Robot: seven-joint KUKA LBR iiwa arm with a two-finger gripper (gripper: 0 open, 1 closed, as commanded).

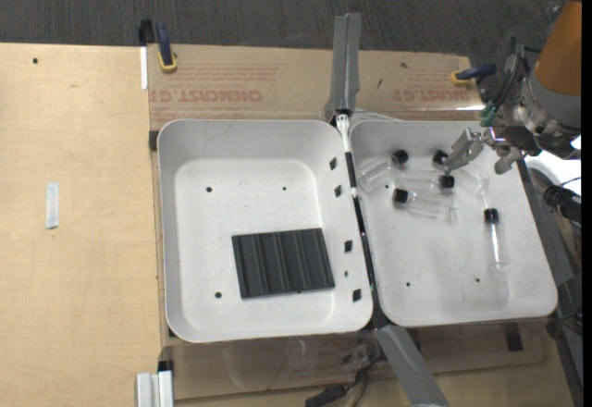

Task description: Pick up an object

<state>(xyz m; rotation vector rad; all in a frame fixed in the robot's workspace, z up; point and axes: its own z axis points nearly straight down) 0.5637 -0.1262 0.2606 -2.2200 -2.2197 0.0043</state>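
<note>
Right bin (518, 303) holds clear vial (494, 234); long axis near-vertical, cap up.

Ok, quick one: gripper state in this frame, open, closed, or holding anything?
Gripper: cannot be told; it hovers over the right bin near the clear vials.

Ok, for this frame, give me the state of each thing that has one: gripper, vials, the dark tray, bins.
Gripper: over the right bin's far side, nothing seen between its fingers.
Clear vials with black caps: lying on their sides, scattered in the right bin.
Dark ribbed tray: lying flat in the left bin.
</note>
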